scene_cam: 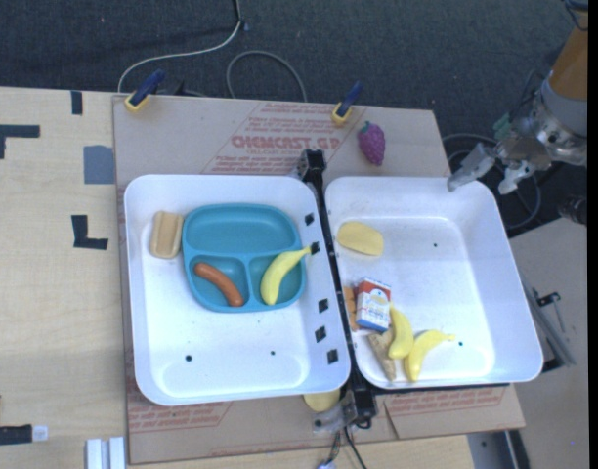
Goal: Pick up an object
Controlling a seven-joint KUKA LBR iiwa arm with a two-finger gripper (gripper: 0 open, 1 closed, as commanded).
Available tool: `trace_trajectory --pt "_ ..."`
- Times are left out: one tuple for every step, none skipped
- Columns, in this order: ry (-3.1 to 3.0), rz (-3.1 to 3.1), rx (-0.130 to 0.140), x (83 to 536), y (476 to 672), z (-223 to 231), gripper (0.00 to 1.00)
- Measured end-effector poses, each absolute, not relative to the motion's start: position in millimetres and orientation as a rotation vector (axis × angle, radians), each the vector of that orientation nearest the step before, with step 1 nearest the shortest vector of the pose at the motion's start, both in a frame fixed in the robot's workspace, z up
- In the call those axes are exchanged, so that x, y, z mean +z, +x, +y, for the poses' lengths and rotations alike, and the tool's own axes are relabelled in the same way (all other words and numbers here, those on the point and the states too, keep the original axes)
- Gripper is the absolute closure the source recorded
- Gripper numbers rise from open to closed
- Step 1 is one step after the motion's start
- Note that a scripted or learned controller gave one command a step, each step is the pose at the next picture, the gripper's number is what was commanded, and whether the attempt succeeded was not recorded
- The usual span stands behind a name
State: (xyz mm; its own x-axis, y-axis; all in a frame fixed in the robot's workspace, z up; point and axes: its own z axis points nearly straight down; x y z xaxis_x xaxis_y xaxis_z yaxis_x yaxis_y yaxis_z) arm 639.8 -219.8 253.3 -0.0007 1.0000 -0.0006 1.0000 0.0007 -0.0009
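Gripper: open wide, holding nothing, above the right bin's far right corner.
Bananas: in that bin, near edge, well apart from the gripper.

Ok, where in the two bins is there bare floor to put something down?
Right bin: bare from the yellow puck across to the far wall; crowded around the carton and bananas. Left bin: bare strip in front of the blue tray.
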Motion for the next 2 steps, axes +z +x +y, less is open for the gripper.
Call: trace_trajectory --pt "-2.204 -2.214 0.011 114 600.7 -152 0.0" --pt "-2.218 -2.229 0.003 84 611.0 -99 0.0"
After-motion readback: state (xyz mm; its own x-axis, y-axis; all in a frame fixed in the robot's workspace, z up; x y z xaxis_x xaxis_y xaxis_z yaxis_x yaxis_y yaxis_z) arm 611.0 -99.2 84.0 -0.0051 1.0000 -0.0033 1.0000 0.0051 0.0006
